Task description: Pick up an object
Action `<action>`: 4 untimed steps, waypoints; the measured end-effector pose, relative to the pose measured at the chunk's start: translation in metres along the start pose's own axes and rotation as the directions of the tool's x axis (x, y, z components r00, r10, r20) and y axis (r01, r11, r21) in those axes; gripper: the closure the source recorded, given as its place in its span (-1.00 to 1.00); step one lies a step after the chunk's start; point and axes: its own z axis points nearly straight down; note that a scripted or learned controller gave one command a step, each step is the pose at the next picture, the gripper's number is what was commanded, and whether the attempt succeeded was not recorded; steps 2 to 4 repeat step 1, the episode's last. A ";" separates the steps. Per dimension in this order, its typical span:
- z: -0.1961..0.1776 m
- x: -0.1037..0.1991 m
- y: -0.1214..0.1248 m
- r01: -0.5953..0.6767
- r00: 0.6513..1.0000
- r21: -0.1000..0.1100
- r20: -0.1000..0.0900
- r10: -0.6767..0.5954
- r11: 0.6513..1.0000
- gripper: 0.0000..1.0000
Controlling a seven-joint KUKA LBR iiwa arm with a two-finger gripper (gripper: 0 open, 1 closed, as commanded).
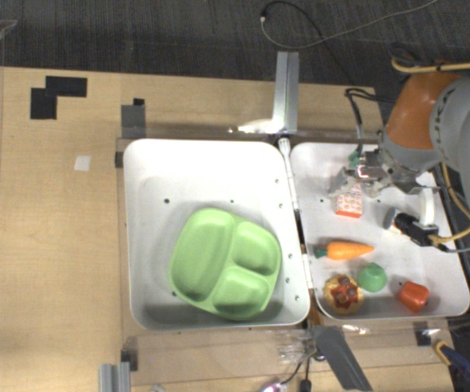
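Note:
The right bin holds several small items. A red and white packet lies near its back left. An orange carrot lies across the middle. At the front sit a green round piece, a brownish mottled ball and a small red-orange block. My gripper hovers at the back of this bin, just above and to the right of the packet. Whether it touches the packet is unclear.
In the left bin a light green divided plate rests tilted toward the front right. A metal post stands behind the wall between the bins. The grey arm with its orange band reaches in from the right.

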 end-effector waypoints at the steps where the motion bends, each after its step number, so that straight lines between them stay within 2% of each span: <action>1: -0.011 0.001 0.002 0.002 1.000 -0.005 -0.002 -0.002 1.000 1.00; 4: -0.011 0.001 0.002 0.002 1.000 -0.005 -0.002 -0.002 1.000 1.00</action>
